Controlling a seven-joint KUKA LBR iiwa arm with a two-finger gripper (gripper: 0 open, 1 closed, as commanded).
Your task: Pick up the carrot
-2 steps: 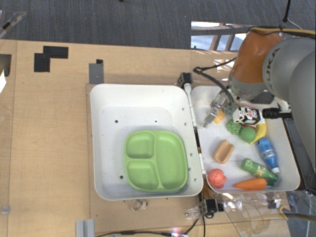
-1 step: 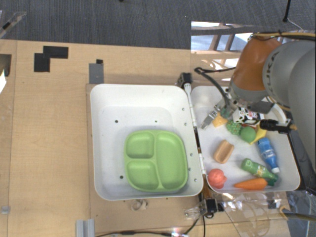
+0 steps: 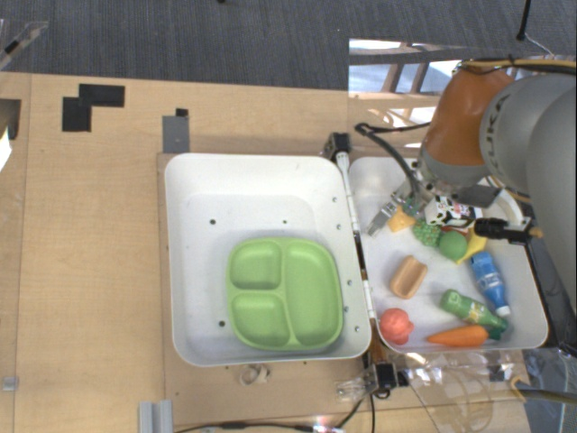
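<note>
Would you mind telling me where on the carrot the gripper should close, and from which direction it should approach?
Probably best at the thick middle of the carrot, coming straight down from above. It lies flat and lengthwise along the right bin's near wall, so the fingers should straddle its narrow width. The green bottle lies close behind it, leaving little room on that side. The gripper hovers at the bin's far end.

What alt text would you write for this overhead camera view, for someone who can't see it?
A grey robot arm's gripper hovers at the upper end of the right bin, far from the carrot lying at its near edge among toy foods and bottles. The left bin holds a green divided plate.
</note>
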